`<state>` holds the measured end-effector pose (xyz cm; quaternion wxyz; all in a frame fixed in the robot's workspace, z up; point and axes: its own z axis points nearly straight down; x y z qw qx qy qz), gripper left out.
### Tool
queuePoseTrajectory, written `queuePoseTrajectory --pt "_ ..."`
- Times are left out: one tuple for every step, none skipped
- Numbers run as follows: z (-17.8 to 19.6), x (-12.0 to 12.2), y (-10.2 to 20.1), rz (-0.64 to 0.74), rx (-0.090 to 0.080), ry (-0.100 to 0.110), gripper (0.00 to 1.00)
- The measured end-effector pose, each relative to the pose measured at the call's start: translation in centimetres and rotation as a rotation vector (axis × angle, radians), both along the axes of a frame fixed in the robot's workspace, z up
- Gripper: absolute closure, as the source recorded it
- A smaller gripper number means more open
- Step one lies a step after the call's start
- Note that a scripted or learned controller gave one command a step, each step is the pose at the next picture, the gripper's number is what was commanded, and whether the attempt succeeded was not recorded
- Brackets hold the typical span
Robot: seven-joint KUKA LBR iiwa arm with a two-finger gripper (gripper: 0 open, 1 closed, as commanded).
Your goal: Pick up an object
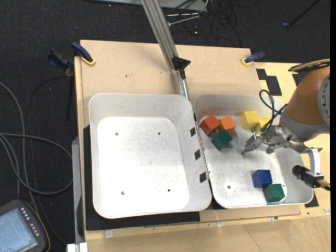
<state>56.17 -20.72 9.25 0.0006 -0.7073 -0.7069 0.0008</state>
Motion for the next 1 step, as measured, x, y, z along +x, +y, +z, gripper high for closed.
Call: queuePoseTrajectory --pt "1.32 0.12 -0.06 0.0 -0.001 -0.005 1.0"
